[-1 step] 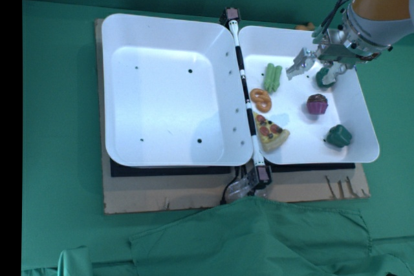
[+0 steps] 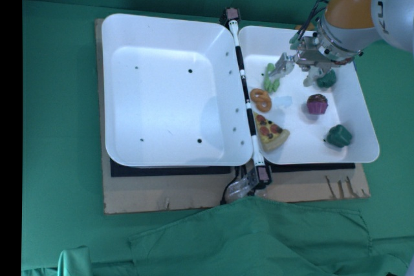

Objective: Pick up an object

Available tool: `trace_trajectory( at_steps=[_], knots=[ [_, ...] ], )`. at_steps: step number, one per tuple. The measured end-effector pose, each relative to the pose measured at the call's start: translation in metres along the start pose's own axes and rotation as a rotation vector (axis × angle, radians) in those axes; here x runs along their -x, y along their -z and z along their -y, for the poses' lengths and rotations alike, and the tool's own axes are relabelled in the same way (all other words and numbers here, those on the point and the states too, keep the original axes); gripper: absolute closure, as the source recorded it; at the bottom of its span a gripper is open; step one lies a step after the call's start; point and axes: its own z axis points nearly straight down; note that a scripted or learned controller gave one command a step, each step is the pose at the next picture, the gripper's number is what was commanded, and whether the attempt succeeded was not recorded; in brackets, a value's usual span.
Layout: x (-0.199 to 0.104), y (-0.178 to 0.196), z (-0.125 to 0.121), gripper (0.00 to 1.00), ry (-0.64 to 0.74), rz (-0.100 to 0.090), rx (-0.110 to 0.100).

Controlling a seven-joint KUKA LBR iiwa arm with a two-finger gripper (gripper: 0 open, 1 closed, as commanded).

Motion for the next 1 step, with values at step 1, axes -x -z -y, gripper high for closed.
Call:
trace_trajectory(
  at_steps=[1],
  knots=[
    [0.0183, -0.0646, 0.0560, 0.00, -0.005, 0.000, 0.006]
  ],
)
